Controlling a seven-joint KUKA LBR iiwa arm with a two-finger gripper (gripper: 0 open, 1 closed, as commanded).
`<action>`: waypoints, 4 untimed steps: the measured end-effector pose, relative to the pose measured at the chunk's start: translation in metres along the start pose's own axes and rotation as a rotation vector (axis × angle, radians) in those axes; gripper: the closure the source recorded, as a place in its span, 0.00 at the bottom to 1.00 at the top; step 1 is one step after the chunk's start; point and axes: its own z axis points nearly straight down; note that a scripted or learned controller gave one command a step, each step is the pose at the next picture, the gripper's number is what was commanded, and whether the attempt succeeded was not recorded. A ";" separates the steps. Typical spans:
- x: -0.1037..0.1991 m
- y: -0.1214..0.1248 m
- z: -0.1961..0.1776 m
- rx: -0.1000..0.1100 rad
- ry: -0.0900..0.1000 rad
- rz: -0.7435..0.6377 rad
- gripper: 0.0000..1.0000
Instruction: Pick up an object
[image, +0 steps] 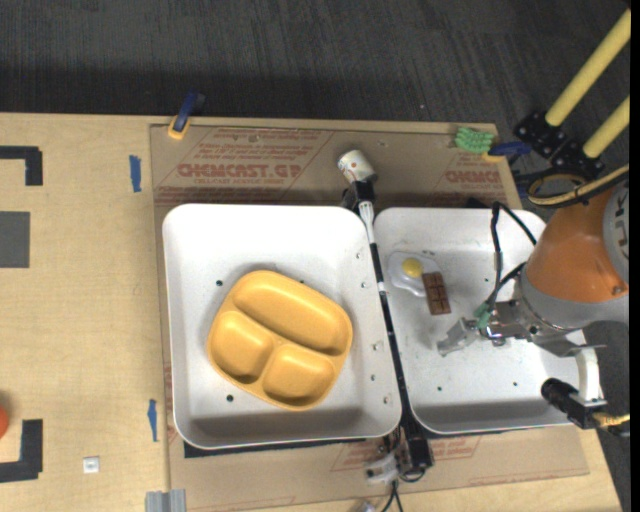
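A yellow three-compartment plate lies in the left bin. In the right bin a small brown block lies beside a white piece with a yellow centre, both near the back left. My gripper hangs low over the middle of the right bin, just in front and to the right of the brown block, apart from it. It points left, open, and nothing is between its fingers. The orange band of the arm is at the bin's right side.
A black divider with a white knob runs between the two bins. Black cables loop over the right bin's back. Yellow rods and a black clamp are at the far right. The bench to the left is flat wood with black markings.
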 end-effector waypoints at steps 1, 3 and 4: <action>-0.052 0.052 0.026 -0.004 -0.002 0.065 0.00; -0.085 0.018 0.026 -0.001 0.032 -0.115 0.00; -0.016 0.019 0.026 -0.003 0.001 -0.130 0.00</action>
